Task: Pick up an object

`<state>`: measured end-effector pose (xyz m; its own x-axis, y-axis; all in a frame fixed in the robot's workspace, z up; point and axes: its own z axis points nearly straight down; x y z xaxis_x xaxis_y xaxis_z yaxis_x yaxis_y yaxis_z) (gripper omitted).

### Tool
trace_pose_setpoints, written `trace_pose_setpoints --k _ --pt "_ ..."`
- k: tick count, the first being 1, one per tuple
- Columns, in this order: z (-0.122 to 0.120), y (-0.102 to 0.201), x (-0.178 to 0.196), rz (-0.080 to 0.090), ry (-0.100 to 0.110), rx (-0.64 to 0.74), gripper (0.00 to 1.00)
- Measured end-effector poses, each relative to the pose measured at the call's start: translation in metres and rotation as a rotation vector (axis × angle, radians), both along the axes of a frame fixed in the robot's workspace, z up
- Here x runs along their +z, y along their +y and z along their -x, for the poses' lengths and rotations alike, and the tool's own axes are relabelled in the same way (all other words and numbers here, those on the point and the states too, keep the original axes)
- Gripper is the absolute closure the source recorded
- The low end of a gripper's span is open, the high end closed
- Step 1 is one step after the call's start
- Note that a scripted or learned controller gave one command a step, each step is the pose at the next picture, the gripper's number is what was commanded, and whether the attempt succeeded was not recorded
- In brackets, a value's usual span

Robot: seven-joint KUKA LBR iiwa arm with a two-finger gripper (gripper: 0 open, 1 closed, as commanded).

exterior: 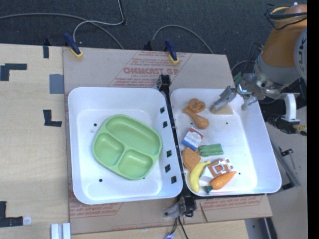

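My gripper [232,105] hangs over the far right corner of the right bin [259,148], its two fingers spread apart and open. A tan wedge-shaped piece [226,110] lies just under the left finger [220,103], not held. Further left lie a brown pretzel [196,104] and a drumstick [198,117]. Toward the near side are a blue and white box [193,139], a green piece [211,150], a round waffle [190,158], a banana [197,176], an orange and white box [218,167] and a carrot [223,179].
The left bin [82,133] holds a green divided plate [127,146]. A black divider [168,133] runs between the bins. Cables and two clamps [172,54] lie at the far edge of the cardboard.
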<state>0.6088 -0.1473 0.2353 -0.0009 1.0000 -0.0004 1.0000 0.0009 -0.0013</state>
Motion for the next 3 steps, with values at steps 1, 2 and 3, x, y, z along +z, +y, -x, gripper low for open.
trace_pose_setpoints --k 1,2,3 --pt "-0.021 0.048 -0.069 -0.002 0.003 0.001 0.0" --pt "-0.039 0.049 -0.149 0.001 -0.003 0.001 0.0" --pt "-0.039 0.049 -0.14 0.002 -0.003 0.002 1.0"
